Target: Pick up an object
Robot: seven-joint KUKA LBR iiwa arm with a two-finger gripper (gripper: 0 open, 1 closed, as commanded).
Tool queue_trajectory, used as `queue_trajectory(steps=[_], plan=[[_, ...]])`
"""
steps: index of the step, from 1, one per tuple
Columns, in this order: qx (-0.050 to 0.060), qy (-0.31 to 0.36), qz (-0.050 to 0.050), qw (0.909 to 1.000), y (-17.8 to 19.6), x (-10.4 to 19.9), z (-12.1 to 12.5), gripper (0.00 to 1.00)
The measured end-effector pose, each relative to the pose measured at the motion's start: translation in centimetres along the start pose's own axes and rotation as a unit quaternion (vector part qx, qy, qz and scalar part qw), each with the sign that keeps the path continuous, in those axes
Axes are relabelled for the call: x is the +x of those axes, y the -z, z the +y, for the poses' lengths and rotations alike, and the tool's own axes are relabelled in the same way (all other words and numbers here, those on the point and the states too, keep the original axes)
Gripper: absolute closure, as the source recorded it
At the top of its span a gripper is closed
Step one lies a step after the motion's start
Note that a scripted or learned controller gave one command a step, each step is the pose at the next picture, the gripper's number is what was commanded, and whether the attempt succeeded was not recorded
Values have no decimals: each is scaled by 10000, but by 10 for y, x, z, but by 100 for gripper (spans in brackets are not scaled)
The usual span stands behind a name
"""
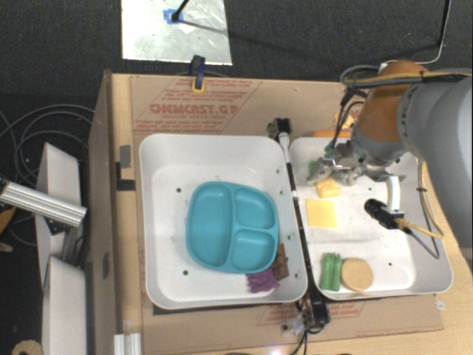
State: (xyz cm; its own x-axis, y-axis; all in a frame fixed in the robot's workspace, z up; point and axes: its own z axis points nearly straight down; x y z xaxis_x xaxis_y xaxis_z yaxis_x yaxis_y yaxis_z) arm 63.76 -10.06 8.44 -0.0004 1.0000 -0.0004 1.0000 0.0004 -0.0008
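Round tan disc (358, 274) beside ridged green piece (330, 271), gripper (330, 170) above

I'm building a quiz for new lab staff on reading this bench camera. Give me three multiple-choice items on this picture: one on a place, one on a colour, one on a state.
1. Where does the teal divided plastic plate lie?
A. left white bin
B. right white bin
C. on the cardboard

2. What colour is the flat square slice in the right bin?
A. purple
B. yellow
C. blue

3. How does the round tan disc stand to the green ridged piece?
A. stacked on it
B. in another bin
C. beside it

Key: 1 A, the plate fills the left bin. 2 B, the slice is plainly yellow. 3 C, they lie side by side near the front wall.
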Motion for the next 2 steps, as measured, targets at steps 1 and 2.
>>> queue_trajectory(steps=[1, 2], plan=[[-2, 15, 1, 10000, 0, 8, -5, 0], [-21, 12, 5, 10000, 11, 8, -4, 100]])
